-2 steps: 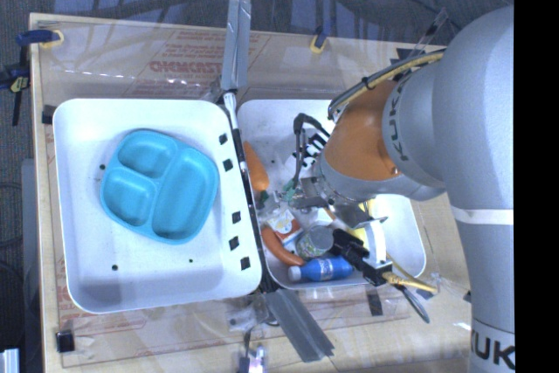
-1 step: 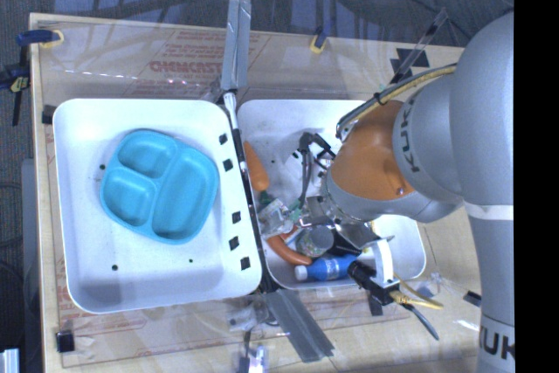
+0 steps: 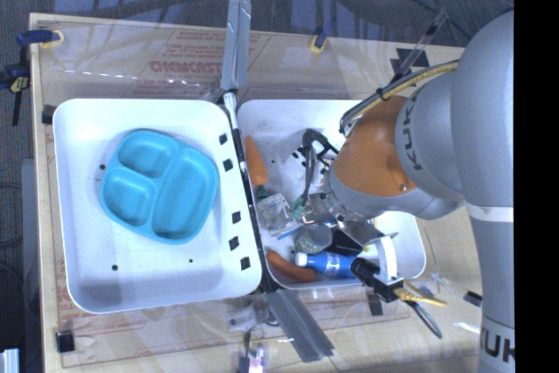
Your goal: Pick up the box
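Observation:
My gripper (image 3: 313, 210) reaches down into the middle of the right bin (image 3: 279, 113), below the orange band of the arm (image 3: 376, 157). It hangs over a heap of small things. A small clear, box-like pack (image 3: 271, 210) lies just left of the gripper, near the bin's left wall; I cannot tell whether the two touch. The arm hides much of the bin's right half.
The right bin also holds an orange carrot-like piece (image 3: 254, 163), a blue tube with a white cap (image 3: 327, 263) and an orange-brown sausage shape (image 3: 290, 268) at the front. A blue divided plate (image 3: 160, 185) lies in the left bin (image 3: 79, 275).

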You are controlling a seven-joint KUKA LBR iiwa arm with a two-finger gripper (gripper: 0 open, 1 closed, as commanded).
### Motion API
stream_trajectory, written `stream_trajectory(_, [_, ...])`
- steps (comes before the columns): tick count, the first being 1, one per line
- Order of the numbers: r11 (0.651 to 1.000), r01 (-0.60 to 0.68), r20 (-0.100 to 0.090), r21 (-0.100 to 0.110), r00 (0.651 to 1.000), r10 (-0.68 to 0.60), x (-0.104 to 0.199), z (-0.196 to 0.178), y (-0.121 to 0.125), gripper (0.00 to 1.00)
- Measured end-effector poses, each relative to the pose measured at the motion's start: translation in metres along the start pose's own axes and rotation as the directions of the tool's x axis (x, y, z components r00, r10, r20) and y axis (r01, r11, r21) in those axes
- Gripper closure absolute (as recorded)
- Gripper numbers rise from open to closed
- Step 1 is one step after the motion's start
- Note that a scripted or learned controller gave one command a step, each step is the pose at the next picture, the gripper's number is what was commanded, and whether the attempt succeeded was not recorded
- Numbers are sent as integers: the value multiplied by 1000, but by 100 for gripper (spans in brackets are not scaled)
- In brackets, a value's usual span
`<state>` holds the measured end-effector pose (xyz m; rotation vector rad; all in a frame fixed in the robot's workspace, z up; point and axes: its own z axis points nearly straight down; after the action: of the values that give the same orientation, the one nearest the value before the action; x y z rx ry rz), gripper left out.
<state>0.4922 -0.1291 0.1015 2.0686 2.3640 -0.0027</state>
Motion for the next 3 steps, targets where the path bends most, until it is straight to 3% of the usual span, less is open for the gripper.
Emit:
stream_trajectory(1, [999,39,-2,0,999,-39,-41,-41,-18,100])
stream_trajectory(2, [1000,14,-3,0,1000,-14,4,-118,12,100])
stream_trajectory(3, [1000,14,-3,0,1000,-14,4,-117,12,0])
